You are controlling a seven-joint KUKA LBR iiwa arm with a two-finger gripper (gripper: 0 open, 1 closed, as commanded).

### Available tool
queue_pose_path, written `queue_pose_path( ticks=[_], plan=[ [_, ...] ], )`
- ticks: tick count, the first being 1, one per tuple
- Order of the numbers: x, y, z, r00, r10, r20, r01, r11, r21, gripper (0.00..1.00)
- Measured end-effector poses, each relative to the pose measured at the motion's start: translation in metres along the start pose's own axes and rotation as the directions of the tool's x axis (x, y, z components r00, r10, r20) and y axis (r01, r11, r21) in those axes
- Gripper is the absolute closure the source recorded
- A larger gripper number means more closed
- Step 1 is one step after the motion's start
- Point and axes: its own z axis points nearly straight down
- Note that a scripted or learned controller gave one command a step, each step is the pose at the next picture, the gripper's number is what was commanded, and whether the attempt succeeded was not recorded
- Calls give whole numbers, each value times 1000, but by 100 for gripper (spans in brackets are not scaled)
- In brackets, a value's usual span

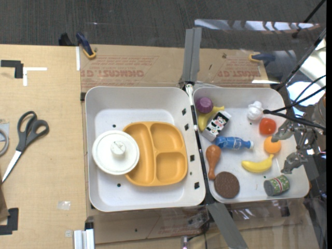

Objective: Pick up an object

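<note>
You are at the approach step: your gripper (291,148) hangs spread wide and empty at the right bin's (236,91) right edge, just right of the orange (272,146), so next lower it over that fruit and close.

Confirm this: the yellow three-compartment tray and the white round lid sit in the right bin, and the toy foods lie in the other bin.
Not quite. The yellow three-compartment tray and the white round lid sit in the left bin, not the right one. The toy foods, such as the yellow banana and the blue bottle, lie in the right bin. The camera view shows this.
</note>
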Motion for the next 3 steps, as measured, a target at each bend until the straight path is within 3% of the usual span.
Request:
queue_pose_path(
  ticks=[1,2,3],
  plan=[
    [-18,-16,123,997,-77,2,77,997,1,0],
    [-81,31,122,983,185,3,-185,983,0,0],
    [-83,32,112,983,181,8,-181,983,1,100]
  ],
)
